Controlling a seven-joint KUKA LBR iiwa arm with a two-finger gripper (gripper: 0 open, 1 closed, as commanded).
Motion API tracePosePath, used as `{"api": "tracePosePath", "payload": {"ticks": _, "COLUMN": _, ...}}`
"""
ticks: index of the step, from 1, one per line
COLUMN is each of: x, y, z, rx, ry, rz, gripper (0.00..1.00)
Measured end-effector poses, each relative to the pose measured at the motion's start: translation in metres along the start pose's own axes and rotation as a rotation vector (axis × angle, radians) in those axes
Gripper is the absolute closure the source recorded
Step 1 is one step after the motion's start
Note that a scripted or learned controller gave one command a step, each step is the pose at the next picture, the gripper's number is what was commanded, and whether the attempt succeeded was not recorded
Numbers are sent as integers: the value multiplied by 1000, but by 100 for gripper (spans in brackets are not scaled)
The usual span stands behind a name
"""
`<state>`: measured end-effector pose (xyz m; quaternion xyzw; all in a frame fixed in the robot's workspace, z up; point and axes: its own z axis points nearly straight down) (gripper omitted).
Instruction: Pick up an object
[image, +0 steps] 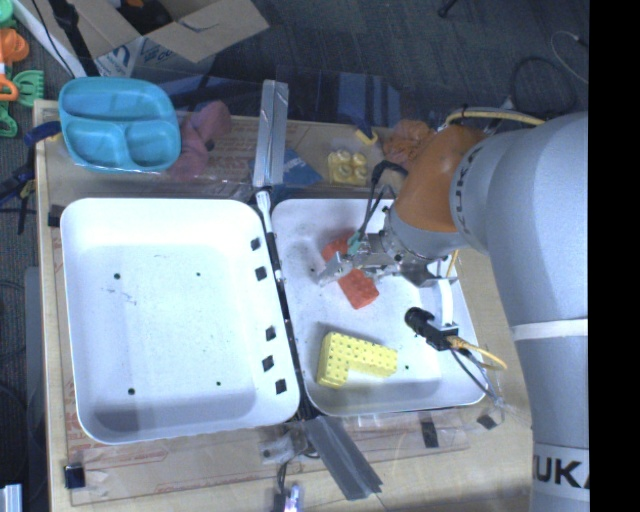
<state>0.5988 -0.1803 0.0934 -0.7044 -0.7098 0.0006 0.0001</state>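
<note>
While the arm (520, 200) reaches in over the right bin (300, 300), I read the task as only part done: approach made, no lift yet. Fig. legend, largest to smallest. (a) Arm, grey w/ orange band, wrist low over the right bin's upper half. (b) Left bin (150, 330), white, holding nothing I can make out. (c) Right bin, holding all candidate objs. (d) Yellow studded block (352, 358), lying flat near the bin's front, apart from the end effector. (e) Orange-red block (358, 288), on the bin floor directly under the wrist; a second reddish piece (336, 246) sits just above-left of it. (f) End effector (345, 268), metal tips down beside the orange-red block; I cannot tell whether it's spread or pinched, nor whether it touches the block. Left to do, in my judgement: confirm grip, then raise. Nothing is visibly off the floor yet.
</note>
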Motion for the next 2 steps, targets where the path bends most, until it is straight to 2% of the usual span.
{"api": "tracePosePath", "payload": {"ticks": 1, "x": 0, "y": 0, "z": -10, "rx": 1, "ry": -1, "rz": -5, "gripper": 100}}
{"api": "tracePosePath", "payload": {"ticks": 2, "x": -6, "y": 9, "z": -136, "rx": -1, "ry": 0, "rz": -145, "gripper": 100}}
